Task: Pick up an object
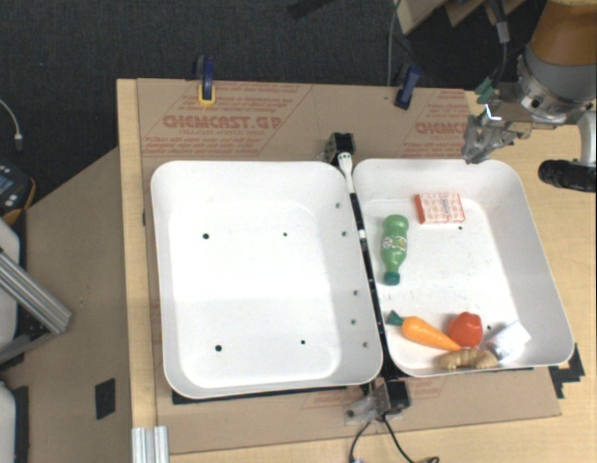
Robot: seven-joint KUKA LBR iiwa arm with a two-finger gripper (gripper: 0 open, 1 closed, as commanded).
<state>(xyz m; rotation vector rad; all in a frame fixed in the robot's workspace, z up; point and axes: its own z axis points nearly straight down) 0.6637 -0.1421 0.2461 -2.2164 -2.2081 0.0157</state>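
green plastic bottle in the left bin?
No, the green plastic bottle lies in the right white bin, near its left wall, below the small pink-and-white box.

Dark carpet floor (134, 27) spans nine to twelve o'clock behind the cardboard-topped surface (279, 114), evenly lit

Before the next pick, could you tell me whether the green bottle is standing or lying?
Lying: the green bottle rests lengthwise on the right bin's floor.

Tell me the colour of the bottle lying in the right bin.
Green, with a pale label band around its middle; the bottle shows in the camera view.
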